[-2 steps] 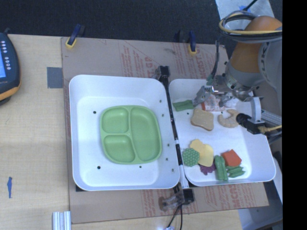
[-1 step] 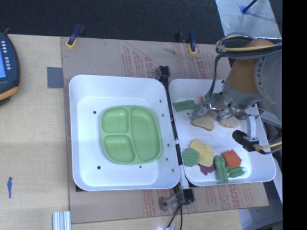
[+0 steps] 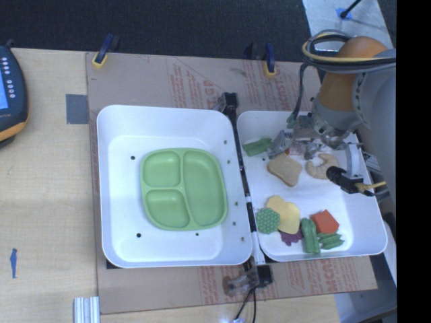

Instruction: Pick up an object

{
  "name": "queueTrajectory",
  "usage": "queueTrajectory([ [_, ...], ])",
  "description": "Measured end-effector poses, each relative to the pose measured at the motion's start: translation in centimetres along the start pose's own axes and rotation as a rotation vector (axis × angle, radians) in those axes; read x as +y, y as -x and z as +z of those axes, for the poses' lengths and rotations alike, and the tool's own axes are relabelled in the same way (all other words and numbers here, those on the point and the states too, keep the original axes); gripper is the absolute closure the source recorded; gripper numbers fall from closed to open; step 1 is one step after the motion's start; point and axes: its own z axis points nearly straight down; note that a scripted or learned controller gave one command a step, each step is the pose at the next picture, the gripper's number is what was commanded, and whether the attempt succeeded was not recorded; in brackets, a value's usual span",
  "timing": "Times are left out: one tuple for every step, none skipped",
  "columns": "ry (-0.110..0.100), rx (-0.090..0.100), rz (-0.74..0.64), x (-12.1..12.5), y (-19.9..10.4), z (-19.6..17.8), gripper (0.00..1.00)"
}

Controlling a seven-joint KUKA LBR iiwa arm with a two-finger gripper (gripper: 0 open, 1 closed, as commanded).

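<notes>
My gripper (image 3: 294, 142) hangs low over the far part of the right bin (image 3: 363, 214), under the orange-banded wrist (image 3: 340, 93). Just below it lies a tan bread-like piece (image 3: 285, 170). A flat green piece (image 3: 256, 146) sits to its left, and a pale beige piece (image 3: 319, 167) to its right. Nearer the front of the bin lie a yellow piece (image 3: 285, 212), a round bumpy green piece (image 3: 267, 221), a red block (image 3: 325, 221) and a dark green pod-like toy (image 3: 310, 237). Nothing shows between the gripper's tips.
The left bin (image 3: 114, 180) holds a light green divided plate (image 3: 183, 188). A black part with a yellow tip (image 3: 349, 180) juts over the right bin beside the arm. A handheld controller (image 3: 10, 93) lies at the bench's far left edge.
</notes>
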Motion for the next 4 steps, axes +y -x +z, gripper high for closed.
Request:
queueTrajectory([
  [0.041,-0.011,-0.002,1.3,3.5,-5.8,0.0],
  [0.028,-0.006,-0.009,-1.3,-2.8,0.3,0.0],
  [0.038,-0.011,-0.003,1.4,0.5,-0.6,0.0],
  [0.032,-0.008,-0.006,-4.0,-3.9,0.1,0.0],
])
